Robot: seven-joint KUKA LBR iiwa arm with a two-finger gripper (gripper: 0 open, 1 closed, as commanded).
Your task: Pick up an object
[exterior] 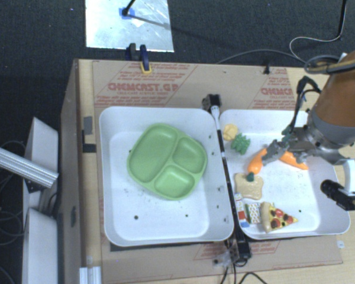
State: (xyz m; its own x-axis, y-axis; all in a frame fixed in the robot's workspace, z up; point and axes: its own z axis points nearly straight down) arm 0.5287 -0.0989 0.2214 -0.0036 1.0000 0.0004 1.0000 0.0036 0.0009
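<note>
The right bin (328,218) holds several toy foods: a yellow piece (229,132), a green piece (241,142), an orange carrot-like piece (255,161), a second orange piece (297,160), a cream slab (249,186), a small striped pack (242,212) and a pizza slice (278,218). My gripper (279,149) hangs low over this bin, between the two orange pieces and close to both. Whether it touches either one is hidden by its own dark body.
A green divided plate (167,160) lies in the left bin (115,218). The divider (223,158) between the bins runs just left of the toys. The arm's grey wrist and orange band (343,105) cover the right bin's far right corner. Cables trail along the bench's back edge.
</note>
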